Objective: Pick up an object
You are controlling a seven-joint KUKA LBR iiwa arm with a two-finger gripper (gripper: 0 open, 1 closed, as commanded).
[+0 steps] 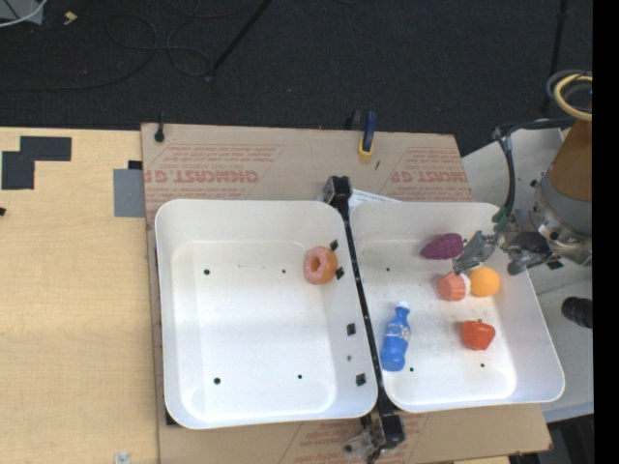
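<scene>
Gripper (476,251) poised at the far right of the right bin (542,356), fingers (470,257) spread and grasping nothing, tips just above the pink block (451,286) and just beside the orange ball (485,281). Best lowered straight onto one target (block and ball almost touching, so straddling both risks a slip). Purple piece (442,246), red object (478,334) and blue bottle (395,337) nearby; donut (320,265) in the left bin (174,307).
</scene>
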